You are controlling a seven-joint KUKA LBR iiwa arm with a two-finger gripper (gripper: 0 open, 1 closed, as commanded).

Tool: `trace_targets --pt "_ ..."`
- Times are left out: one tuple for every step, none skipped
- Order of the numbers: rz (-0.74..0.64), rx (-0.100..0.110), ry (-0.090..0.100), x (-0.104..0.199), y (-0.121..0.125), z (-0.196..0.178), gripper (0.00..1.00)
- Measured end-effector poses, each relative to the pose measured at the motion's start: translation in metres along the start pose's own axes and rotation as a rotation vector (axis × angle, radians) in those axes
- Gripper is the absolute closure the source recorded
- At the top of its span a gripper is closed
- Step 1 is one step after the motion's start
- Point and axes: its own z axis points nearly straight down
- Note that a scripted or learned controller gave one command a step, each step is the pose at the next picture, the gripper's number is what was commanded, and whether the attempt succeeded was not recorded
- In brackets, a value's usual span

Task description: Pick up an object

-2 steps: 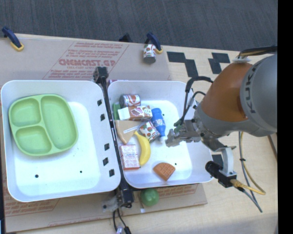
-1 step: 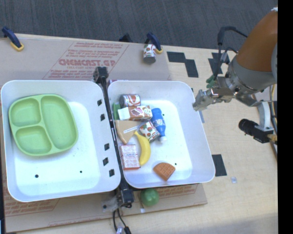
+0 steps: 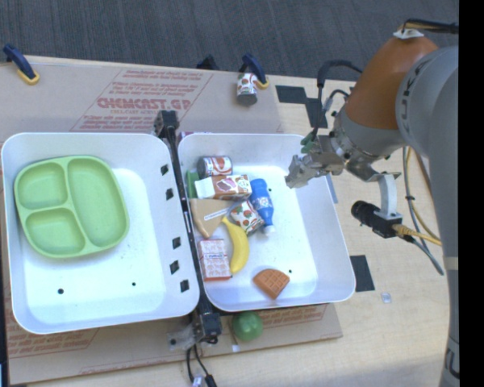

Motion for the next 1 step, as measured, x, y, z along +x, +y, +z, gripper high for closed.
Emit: trace_targets --pt "0.001 -0.001 -0.001 0.017 -0.0331 -0.0093 1.0"
